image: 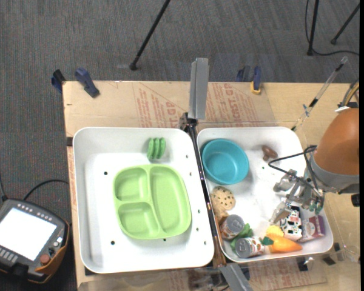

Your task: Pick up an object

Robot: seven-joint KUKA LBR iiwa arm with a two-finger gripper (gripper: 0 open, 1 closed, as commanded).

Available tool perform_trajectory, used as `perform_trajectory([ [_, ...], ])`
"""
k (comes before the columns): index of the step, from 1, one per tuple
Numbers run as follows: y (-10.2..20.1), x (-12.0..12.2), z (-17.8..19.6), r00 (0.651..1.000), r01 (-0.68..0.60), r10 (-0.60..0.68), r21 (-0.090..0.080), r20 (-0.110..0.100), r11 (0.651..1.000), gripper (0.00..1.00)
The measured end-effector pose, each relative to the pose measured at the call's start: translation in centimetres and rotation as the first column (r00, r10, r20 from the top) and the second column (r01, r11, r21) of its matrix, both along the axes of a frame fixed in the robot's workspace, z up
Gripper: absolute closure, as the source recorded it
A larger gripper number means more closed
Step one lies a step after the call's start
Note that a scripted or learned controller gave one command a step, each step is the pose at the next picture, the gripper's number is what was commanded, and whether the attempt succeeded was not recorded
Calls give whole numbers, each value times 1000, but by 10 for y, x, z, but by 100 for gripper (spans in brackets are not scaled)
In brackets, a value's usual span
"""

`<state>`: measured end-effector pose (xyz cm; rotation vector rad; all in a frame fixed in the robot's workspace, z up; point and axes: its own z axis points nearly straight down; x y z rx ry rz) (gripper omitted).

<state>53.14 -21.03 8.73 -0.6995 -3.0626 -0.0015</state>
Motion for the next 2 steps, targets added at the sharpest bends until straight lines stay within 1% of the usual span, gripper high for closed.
perform_trajectory([
  [1,8,-32,10,985,167,-167,-5,39,986,0],
  [2,-1,29,1,979,204,-204,0,2,979,0],
])
